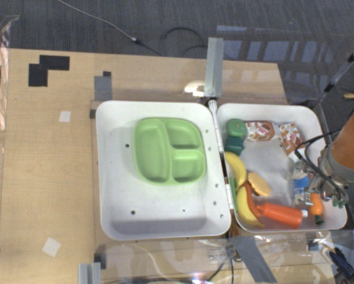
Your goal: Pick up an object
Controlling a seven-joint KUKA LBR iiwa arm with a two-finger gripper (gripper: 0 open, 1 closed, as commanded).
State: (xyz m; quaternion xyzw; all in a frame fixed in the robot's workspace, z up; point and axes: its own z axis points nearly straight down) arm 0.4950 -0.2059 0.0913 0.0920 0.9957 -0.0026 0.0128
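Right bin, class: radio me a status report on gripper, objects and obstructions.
Gripper low over right bin, near edge. Nothing seen held. Orange bottle, bananas beside it, crowded. Green tray alone in left bin.

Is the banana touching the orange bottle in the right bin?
Touching. The camera view shows the orange bottle lying with its end against the lower banana, no gap between them.

Orange-banded grey arm [349,152], black cables looped around its wrist
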